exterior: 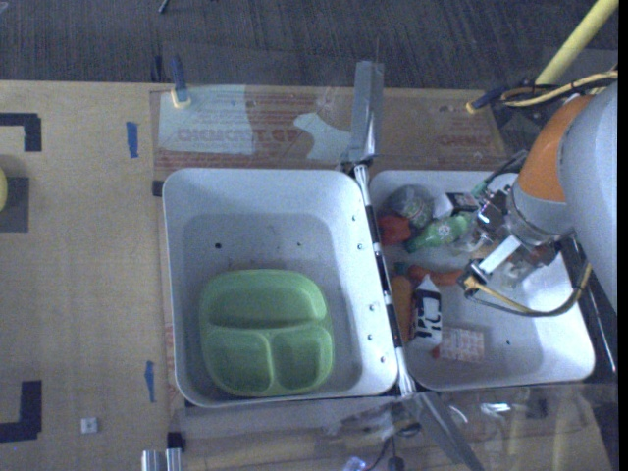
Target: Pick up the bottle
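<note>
The bottle [439, 232] is small and green with a pale label. It lies on its side in the upper left part of the right bin [549, 361], its length running left to right. My gripper [479, 214] is low over the bin at the bottle's right end, right beside it or touching it. The grey wrist and orange band rise behind it to the right and hide the gripper's tip.
Around the bottle lie a crumpled clear-grey wrapper [410, 204], a red-orange item [394, 229], an orange piece [400, 297], a black-and-white box [426, 314] and a patterned packet [461, 342]. The left bin [186, 204] holds a green divided plate [265, 332]. A yellow cable [520, 307] loops under the wrist.
</note>
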